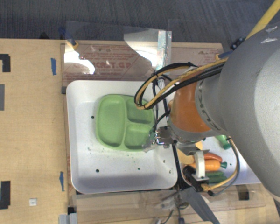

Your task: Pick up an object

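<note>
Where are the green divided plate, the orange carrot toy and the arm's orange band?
green divided plate (113, 120): camera view, on its large left compartment.
orange carrot toy (212, 164): camera view, on its orange body, right of the white strap.
orange band (189, 112): camera view, on the band's middle, above the wrist.

Matt green plastic plate (121, 120), glossy white plastic bin (84, 162), bare wooden bench (28, 139)

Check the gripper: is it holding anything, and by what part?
Cannot be told. The gripper sits at the right rim of the green divided plate in the left bin, but the arm hides any hold.
</note>
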